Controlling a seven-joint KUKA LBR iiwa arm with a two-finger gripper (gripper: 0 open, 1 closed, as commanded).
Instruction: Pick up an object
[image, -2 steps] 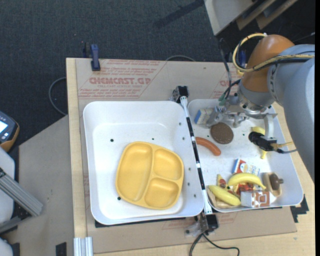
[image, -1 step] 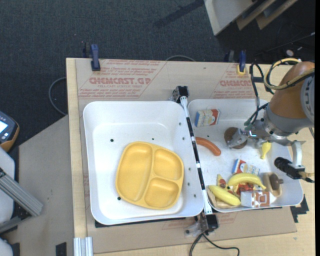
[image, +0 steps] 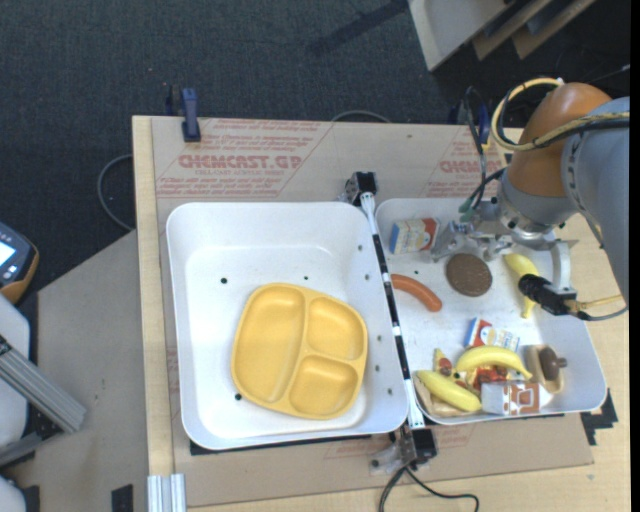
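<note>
The arm (image: 580, 150) reaches in from the right and hangs over the far part of the right bin (image: 596, 372), its orange band above the wrist. The claw (image: 468, 243) sits low over that bin's far-left area, just above a round brown disc (image: 468, 274) and close beside a small white carton (image: 412, 236) that lies against the far wall; whether the claw is released or clenched I cannot tell, and nothing is visibly held in it. An orange-red sausage (image: 416, 291) lies near the bin's left wall, apart from the disc. A yellow banana piece (image: 520, 270) rests to the right of the disc, partly under the arm's black fitting. Toward the near end lies a crowded heap: two bananas (image: 487, 359), a small red-and-white packet (image: 482, 331), a white and orange carton (image: 508, 398) and a brown, mushroom-like piece (image: 547, 365). The left bin (image: 200, 240) holds a yellow divided plate (image: 299, 349) with three compartments. Both bins rest on the pale surface (image: 150, 300).
</note>
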